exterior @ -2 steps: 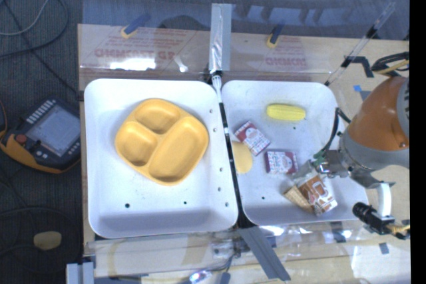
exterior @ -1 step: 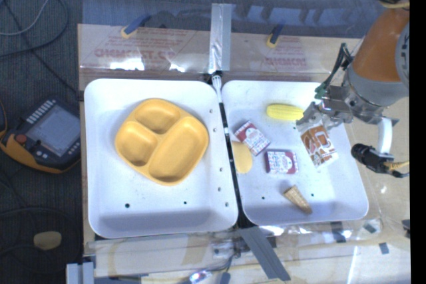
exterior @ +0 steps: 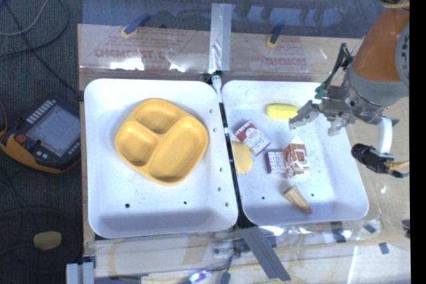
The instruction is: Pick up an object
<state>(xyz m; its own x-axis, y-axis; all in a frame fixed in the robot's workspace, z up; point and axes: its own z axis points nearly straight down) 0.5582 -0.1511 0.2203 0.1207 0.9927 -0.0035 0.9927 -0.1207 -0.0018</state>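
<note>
The right bin (exterior: 346,199) holds several small items: a yellow banana-shaped piece (exterior: 281,110), a red and white carton (exterior: 252,137), a small red packet (exterior: 275,161), a brown and white packet (exterior: 297,159), a waffle cone (exterior: 297,199) and a yellow disc (exterior: 242,158) by the left wall. My gripper (exterior: 318,122) hangs over the bin's upper right part, just right of the banana piece. Its fingers (exterior: 303,118) are spread open with nothing between them.
A yellow three-compartment plate (exterior: 162,140) lies in the left bin (exterior: 106,203). A metal divider strip (exterior: 219,43) runs between the bins at the back. A teach pendant (exterior: 46,136) and cables lie on the floor to the left.
</note>
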